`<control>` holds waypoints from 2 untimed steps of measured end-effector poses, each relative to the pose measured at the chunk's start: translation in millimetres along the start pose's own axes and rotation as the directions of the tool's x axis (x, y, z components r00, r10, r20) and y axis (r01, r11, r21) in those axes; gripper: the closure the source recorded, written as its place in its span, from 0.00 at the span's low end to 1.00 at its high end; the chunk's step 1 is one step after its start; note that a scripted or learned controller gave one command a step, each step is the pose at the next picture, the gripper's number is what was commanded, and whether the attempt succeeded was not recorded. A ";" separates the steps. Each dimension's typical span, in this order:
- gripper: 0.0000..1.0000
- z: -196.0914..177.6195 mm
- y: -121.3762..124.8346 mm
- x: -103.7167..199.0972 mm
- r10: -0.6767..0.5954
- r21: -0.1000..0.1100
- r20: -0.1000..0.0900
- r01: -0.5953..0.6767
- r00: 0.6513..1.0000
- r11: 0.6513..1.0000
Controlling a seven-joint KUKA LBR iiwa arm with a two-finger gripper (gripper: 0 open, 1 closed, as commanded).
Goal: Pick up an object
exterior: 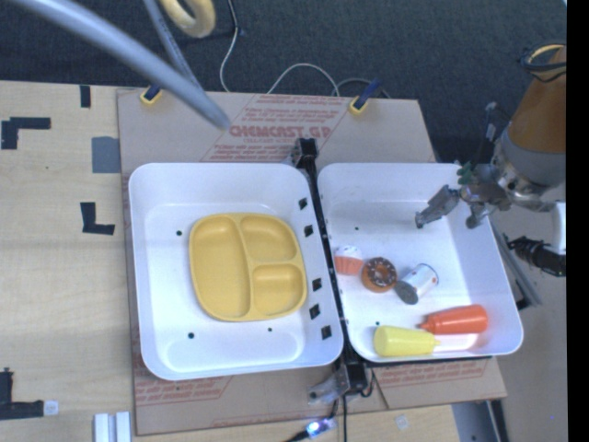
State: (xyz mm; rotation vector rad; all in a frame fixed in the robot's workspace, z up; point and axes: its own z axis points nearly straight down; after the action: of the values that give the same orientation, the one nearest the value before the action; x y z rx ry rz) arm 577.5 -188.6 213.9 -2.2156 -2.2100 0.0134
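Reaching in from the right edge of the frame, the grey arm (538, 136) with its orange band sits over the upper right corner of the right bin (386, 187). Its wrist is level with the bin's upper right rim, and the hand (453, 208) extends leftward and slightly downward in the frame, above the bare white floor of the bin's upper half. Two dark fingers show: one long finger (434, 208) slants toward lower left, and a shorter one (479, 215) hangs nearer the wrist. They stand apart with nothing between them, so the hand is released.

The objects lie in the lower half of the right bin, well apart from the hand. An orange-and-white piece (347, 262) sits near the divider, with a brown doughnut-like round (379, 273) just beside it to the right. Next comes a small silver can (419, 282), lying on its side, its long axis running from lower left to upper right. Along the bin's lower rim lies a yellow object (403, 341), long axis nearly horizontal, its narrower end pointing right. An orange object (456, 320) lies just above and right of it, also nearly horizontal.

The left bin (152, 247) holds a yellow divided plate (247, 265). Both bins rest on a cardboard sheet (276, 122) on the counter (55, 247).
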 end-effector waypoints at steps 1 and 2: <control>0.00 -7.7 2.9 0.5 -0.004 -0.013 0.003 0.004 1.000 1.000; 0.00 37.0 5.1 5.6 -0.004 -0.009 0.003 0.004 1.000 1.000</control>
State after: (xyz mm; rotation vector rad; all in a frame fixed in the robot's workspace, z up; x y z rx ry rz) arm 582.1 -182.9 176.8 -2.2171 -2.2205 0.0058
